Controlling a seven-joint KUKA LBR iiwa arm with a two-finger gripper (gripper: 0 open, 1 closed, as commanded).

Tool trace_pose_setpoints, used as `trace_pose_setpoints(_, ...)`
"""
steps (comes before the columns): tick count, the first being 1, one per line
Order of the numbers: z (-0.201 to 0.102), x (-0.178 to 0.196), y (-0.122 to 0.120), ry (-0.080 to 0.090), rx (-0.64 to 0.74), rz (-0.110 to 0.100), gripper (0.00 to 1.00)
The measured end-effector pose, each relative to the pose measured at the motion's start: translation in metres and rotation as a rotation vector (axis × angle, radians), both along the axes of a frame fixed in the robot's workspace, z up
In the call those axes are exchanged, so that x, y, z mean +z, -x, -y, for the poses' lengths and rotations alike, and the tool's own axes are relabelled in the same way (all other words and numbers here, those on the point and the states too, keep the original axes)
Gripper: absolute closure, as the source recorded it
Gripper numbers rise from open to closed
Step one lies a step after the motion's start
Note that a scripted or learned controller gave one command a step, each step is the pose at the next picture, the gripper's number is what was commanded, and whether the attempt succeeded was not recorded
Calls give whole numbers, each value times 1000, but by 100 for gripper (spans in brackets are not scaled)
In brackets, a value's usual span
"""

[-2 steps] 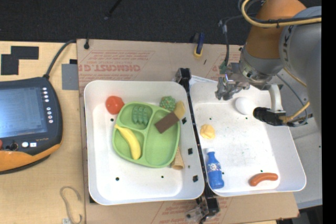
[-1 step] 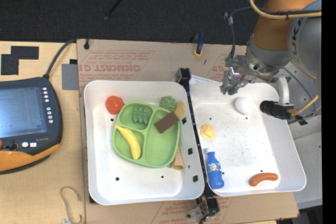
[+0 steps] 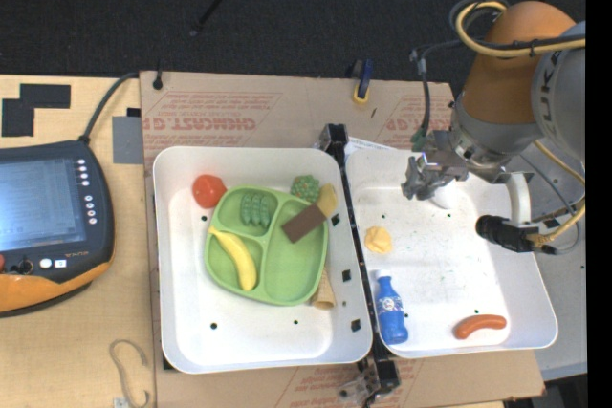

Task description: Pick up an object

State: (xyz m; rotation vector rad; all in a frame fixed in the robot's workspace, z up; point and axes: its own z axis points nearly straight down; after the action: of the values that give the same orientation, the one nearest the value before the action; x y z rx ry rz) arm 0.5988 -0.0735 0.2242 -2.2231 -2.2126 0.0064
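Note:
My gripper [image 3: 421,184] hangs over the back of the right bin [image 3: 535,296], pointing down; nothing shows between its fingers. In that bin lie a yellow lump [image 3: 379,240], a blue bottle [image 3: 390,308] along the left wall, and an orange sausage [image 3: 479,326] at the front right. The left bin [image 3: 177,320] holds a green divided plate [image 3: 287,277] carrying a banana [image 3: 235,259], green pods [image 3: 254,207] and a brown block [image 3: 304,224]. A red tomato [image 3: 208,190], a broccoli piece [image 3: 306,187] and a tan cone [image 3: 325,289] lie beside the plate.
A teach pendant [image 3: 48,220] rests on the bench at the left. A black clamp bar [image 3: 349,244] runs between the bins. A yellow-and-blue clip [image 3: 362,83] sits on the cardboard at the back. Cables hang from the arm on the right.

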Motion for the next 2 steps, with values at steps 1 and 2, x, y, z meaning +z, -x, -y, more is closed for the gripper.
trace_pose_setpoints(1,-14,-9,54,-1,0,-2,100)
trace_pose_setpoints(2,-25,11,103,-2,1,0,100)
